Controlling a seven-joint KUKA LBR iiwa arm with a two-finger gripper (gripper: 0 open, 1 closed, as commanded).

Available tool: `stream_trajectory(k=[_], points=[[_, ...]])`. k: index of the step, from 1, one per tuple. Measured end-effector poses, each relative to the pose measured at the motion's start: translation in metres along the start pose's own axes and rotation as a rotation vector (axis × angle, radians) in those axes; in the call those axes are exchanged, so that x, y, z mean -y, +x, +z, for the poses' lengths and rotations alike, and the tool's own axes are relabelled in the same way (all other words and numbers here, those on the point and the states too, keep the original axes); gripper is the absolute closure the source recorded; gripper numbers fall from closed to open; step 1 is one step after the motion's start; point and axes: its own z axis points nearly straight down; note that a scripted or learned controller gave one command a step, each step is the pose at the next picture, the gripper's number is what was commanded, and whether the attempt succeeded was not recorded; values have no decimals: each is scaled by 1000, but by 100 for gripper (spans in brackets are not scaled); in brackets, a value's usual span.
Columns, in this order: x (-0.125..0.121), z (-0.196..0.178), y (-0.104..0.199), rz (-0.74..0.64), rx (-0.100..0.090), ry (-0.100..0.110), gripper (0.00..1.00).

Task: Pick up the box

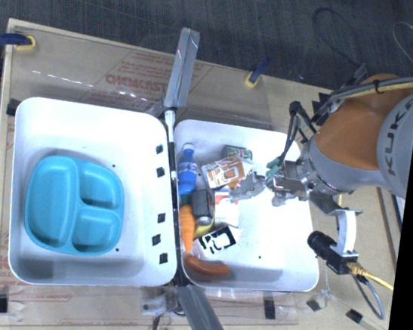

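White and orange printed card makes up the box (224, 173), a small carton lying tilted in the upper middle of the right bin (284, 264). Its top face shows a white panel with orange-brown graphics; the print is too small to read. A second greenish carton (238, 154) sits just behind it, touching or nearly touching; the boundary between the two is hard to make out. The claw (255, 186) is low over the bin, just right of the box, at the end of the grey arm (362, 140) reaching in from the right. Whether the claw is released or clenched cannot be told: its metal parts blur into the clutter around them, and no contact with the box can be confirmed. Left of the box, along the bin's left wall, a blue bottle (187, 173) lies lengthwise, with a dark object (202, 204) and an orange carrot-like item (186, 228) below it. A black-and-white item (218, 238) and a brown sausage shape (206, 267) lie near the lower edge. The left bin (30, 117) holds a blue divided tray (75, 205). Both bins rest on the table (90, 68). The arm's upper part is cut off at the right edge, and its bulk hides the bin's upper right corner.
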Motion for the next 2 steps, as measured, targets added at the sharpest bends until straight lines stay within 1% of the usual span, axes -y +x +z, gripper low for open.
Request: stream_trajectory(k=[1,2], points=[[-49,142,-17,80,2,-4,0],[-41,159,-40,157,-2,0,0]])
